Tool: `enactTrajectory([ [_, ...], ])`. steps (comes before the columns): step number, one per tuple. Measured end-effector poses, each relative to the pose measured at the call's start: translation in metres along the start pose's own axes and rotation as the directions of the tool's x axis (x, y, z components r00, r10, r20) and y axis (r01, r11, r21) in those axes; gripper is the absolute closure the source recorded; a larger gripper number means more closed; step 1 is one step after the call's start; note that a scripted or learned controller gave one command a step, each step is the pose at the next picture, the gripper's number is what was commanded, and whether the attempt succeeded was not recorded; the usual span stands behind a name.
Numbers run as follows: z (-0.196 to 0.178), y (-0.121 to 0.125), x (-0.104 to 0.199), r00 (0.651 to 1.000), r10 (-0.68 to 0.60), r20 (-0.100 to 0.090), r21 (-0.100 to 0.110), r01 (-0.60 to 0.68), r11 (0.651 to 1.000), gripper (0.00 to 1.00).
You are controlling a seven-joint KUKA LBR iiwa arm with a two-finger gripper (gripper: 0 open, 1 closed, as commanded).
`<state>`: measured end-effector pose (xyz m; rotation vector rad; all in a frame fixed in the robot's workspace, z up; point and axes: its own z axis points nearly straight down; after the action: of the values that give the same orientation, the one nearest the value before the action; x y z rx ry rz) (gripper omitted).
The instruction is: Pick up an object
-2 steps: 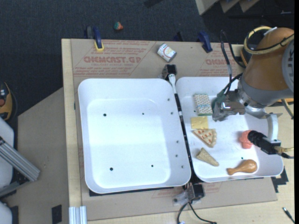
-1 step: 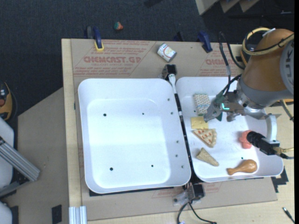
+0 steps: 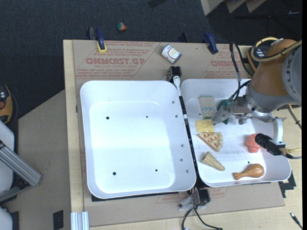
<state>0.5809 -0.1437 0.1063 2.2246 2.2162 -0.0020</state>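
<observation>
Presently, item one: my gripper [image 3: 233, 111], low over the far part of the right bin [image 3: 283, 169], pointing left from the wrist. Whether anything sits between my tips I cannot tell from this slant, nor how they stand. Nothing is seen to be lifted.

Item two: my arm [image 3: 271, 83], reaching in from the right, its orange band bulking above the wrist, grey casing behind it at the right edge.

Item three, contents of the right bin, counted outward from my gripper:
- a speckled green-grey square [image 3: 206, 105], just left of my gripper, lying flat;
- a yellow block [image 3: 205, 126], left and nearer, beside the square's near edge;
- a pizza slice [image 3: 212, 140], touching or almost touching the yellow block on its near side;
- a pale wedge [image 3: 212, 161], nearer again, apart from the slice;
- a red lump [image 3: 252, 143], near and right of my gripper, partly behind a black fitting;
- a tan drumstick [image 3: 249, 171], by the near rim.

Item four: the left bin [image 3: 96, 99], white, alongside.

Item five: a small white box [image 3: 171, 53] on the brown board [image 3: 134, 61], beyond both bins.
</observation>
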Motion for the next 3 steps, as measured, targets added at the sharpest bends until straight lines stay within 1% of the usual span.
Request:
enactTrajectory([
  [1,0.021,-0.040,0.038,1.000,-0.004,-0.004,0.001,0.004,1.000,0.00],
  [2,0.011,-0.039,0.036,1.000,-0.003,-0.001,-0.002,0.003,1.000,1.00],
  [3,-0.149,-0.019,0.067,1.000,-0.009,0.000,-0.020,0.009,1.000,1.00],
])
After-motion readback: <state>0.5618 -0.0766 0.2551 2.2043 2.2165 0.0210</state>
